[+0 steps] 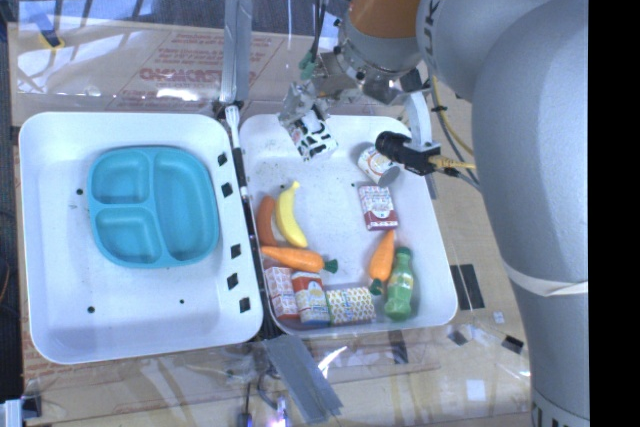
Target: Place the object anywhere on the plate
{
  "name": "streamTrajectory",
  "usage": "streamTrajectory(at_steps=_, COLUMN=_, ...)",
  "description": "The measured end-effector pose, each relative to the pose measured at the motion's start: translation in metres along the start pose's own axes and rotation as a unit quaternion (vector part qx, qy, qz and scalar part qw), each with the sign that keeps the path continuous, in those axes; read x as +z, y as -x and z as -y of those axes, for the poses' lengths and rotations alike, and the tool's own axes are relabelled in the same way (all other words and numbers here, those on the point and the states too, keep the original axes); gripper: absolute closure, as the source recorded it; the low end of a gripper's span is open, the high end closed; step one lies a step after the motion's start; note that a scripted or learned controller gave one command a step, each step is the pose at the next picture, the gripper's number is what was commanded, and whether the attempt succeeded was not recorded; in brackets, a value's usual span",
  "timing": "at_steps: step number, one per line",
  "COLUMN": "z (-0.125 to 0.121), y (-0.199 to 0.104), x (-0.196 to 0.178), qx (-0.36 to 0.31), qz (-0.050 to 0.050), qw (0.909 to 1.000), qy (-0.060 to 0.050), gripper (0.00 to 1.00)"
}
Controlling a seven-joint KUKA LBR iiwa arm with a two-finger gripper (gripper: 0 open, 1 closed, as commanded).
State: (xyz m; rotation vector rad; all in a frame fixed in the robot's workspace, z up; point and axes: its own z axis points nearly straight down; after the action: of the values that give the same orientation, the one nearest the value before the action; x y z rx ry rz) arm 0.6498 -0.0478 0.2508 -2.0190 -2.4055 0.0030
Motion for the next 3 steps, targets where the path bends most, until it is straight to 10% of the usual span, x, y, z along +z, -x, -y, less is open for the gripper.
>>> streamTrajectory(at_steps=1, z=0.012, y=-0.074, x=0.027, qx=-0.111, qz=0.000, qw=0.9938, qy=-0.002, gripper=1.00)
streamTrajectory(at_steps=2, z=0.012, y=-0.074, x=0.027, qx=-0.111, qz=0.000, qw=0.9939, qy=-0.001, gripper=0.00)
streamTrajectory(at_steps=3, z=0.011, y=-0.074, x=0.017, qx=-0.112, qz=0.000, qw=0.9937, qy=-0.002, gripper=1.00)
